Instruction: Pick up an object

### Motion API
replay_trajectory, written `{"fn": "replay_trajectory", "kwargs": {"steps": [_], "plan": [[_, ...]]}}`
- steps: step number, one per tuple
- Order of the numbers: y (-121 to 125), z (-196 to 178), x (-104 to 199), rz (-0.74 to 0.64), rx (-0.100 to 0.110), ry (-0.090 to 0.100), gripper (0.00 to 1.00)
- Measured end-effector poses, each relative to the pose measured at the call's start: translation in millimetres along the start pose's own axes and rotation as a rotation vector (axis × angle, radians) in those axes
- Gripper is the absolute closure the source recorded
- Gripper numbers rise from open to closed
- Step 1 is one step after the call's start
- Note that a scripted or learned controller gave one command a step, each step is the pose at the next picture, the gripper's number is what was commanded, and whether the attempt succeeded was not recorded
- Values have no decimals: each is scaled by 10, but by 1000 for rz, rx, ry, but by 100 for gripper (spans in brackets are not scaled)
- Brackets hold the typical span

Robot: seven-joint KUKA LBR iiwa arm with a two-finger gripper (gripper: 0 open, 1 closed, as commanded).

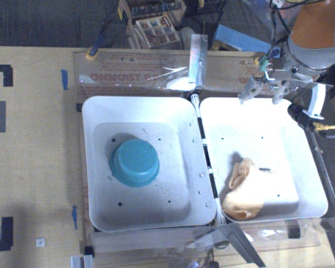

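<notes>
Two white bins are seen side by side on the bench. In the left bin [95,116] a blue bowl [135,162] is placed upside down, near the middle of the floor. In the right bin [279,121] a tan, crumpled soft object [243,191] is lying at the near left corner, close to the wall between the bins. The gripper [262,91] is held high over the far edge of the right bin, well apart from both things; its fingers are spread apart and nothing is held between them. The step in hand is judged to be the approach, before any grasp. For the next move, one target must be chosen, and the gripper must be brought above it and lowered with the fingers kept apart.
</notes>
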State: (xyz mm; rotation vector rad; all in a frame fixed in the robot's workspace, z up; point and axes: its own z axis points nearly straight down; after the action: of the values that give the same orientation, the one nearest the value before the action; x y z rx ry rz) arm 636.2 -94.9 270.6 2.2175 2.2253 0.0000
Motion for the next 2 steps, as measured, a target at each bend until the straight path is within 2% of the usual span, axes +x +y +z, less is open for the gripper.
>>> {"fn": "replay_trajectory", "kwargs": {"steps": [1, 2], "plan": [[-766, 1088, -51, -298, 0, 1, 0], [-1136, 1820, -126, -337, -10, -1, 0]]}}
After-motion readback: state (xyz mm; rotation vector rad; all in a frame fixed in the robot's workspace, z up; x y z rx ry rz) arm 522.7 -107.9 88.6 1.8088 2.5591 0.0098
